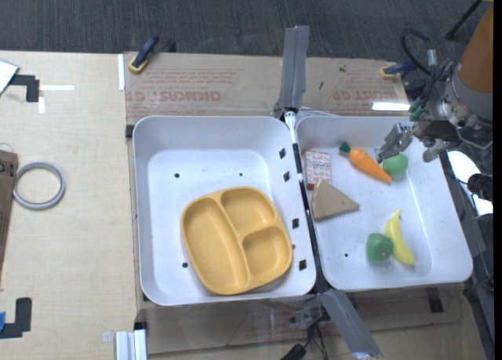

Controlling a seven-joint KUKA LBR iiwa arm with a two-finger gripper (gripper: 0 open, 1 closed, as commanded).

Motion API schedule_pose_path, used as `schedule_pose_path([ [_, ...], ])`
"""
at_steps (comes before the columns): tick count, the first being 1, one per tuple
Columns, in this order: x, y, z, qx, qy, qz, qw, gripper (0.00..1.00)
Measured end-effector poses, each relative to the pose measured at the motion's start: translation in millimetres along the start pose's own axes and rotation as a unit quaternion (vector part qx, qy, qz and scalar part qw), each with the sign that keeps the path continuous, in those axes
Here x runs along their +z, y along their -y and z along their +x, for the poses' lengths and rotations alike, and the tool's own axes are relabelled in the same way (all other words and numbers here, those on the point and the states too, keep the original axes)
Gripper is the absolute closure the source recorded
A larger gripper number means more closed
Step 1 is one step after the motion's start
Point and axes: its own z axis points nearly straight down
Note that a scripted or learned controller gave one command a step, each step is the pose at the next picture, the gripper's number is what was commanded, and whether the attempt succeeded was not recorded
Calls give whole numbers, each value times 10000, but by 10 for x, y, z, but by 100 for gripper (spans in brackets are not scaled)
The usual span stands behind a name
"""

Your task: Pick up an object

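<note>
Our claw [401, 140] hangs over the back of the right bin [439, 272], its fingers spread and gripping nothing. Just below it we see a carrot [367, 162] touching a green ball [396, 165]. Nearer the front lie a banana [401, 242] and green apple [379, 248]. We see a yellow plate [235, 238] in the left bin [157, 225].

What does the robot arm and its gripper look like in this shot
The grey arm enters from the right with an orange band above the wrist. Black cables loop beside it. Its two-finger gripper is grey metal with slim, dark-tipped fingers, on a bulkier grey and black wrist block.
</note>
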Motion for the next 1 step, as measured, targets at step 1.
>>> schedule_pose_path([
  [1, -75, -8, -5, 1, 4, 13, 10000, 100],
])
